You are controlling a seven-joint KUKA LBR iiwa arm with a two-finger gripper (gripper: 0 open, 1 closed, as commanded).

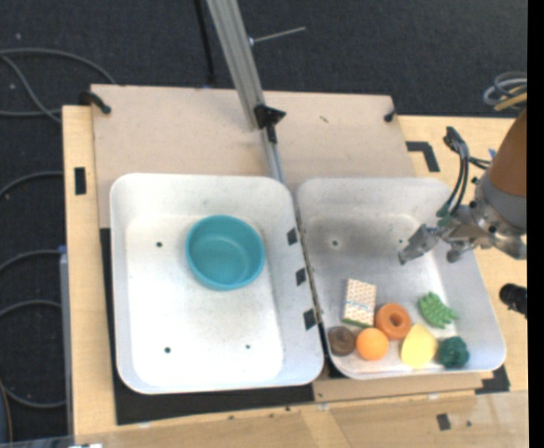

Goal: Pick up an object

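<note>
The gripper point(432, 243) is held above the bare top part of the right bin point(365, 203), probably so it can be lowered later. Its fingers look spread, with nothing between them. The toys (a checkered block point(359, 301), an orange ring point(394, 320), a lemon point(419, 346)) are bunched at the bin's near edge.

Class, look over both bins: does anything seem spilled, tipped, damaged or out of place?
Nothing stands out. The teal bowl sits upright in the left bin; the small items, including the orange ball and yellow lemon, cluster at the right bin's near edge. The claw hovers above that bin.
</note>
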